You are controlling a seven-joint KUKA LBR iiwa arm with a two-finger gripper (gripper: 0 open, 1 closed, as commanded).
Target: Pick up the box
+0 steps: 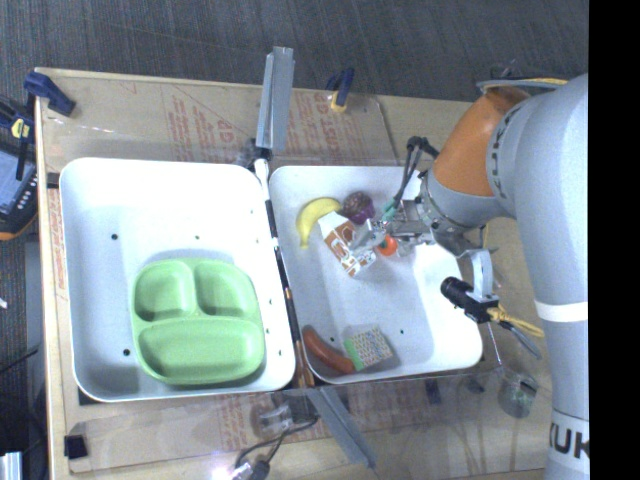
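camera view, slanted look down on both bins. landmark is the white and orange carton box, lying tilted in the upper middle of the right white bin. my gripper sits just right of the box, right at its right edge, low in the bin. can't tell from here if it's released or clenched, and nothing reads as clearly gripped, so i won't call it a hold.

step in hand: looks like the approach/grasp on the box, no lift yet since the box lies on the bin floor. next move, my guess: settle over the box, close on it, then raise straight up without dragging the neighbours.

clutter near the box: yellow banana just left and above it, touching or nearly; dark purple round fruit just above it. red sausage-shaped toy and small grey-green patterned pouch well below it. green three-compartment tray far left of it, in the left white bin.

my arm comes in from the right of the box, orange band above the wrist, wrist bent down toward the box.
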